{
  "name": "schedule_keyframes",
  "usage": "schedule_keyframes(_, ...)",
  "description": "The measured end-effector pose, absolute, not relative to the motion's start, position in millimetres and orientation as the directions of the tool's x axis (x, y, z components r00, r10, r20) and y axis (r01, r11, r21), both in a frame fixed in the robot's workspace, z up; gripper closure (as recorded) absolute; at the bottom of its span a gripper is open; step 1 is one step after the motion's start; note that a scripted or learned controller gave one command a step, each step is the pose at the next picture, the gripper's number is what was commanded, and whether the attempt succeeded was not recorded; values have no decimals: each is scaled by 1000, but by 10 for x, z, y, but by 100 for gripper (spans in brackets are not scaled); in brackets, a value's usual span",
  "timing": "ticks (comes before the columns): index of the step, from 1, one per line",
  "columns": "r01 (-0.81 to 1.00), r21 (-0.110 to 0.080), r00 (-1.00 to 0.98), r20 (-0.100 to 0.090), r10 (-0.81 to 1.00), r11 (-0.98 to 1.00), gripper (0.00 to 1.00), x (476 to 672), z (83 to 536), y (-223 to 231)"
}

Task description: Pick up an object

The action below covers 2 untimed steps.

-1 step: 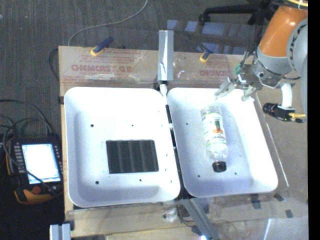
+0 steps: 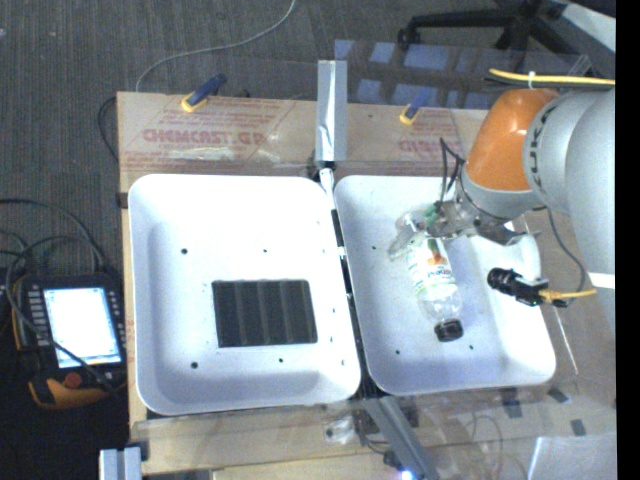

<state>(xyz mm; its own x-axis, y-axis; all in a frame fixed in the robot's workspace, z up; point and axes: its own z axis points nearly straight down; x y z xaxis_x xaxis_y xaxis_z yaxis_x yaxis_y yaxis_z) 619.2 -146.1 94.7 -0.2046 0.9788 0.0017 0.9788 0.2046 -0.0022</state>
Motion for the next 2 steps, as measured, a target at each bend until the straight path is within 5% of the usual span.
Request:
schedule_keyframes(1, 979, -5, -205, 5, 979, 205, 100, 6196, 1007, -1452)
schedule_keyframes(2, 974, 1, -227, 0, 974, 227, 100, 6212, 1845, -645)
